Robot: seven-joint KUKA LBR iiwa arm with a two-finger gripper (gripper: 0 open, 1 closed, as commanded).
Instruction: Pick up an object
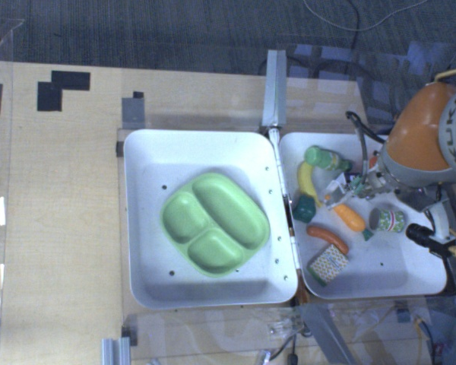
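Note:
The right bin holds several small objects. A green bottle lies at its far side, with a yellow banana and a small green block near the left wall. An orange carrot, a red sausage, a patterned box and a small printed cup lie toward the middle and front. My gripper hangs low over the bin's middle, just right of the banana and just above the carrot. I see nothing lifted off the bin floor.
The left bin holds a light green divided plate. A metal divider post stands behind the gap between the bins. The arm's orange band and dark cables hang over the right bin's right side.

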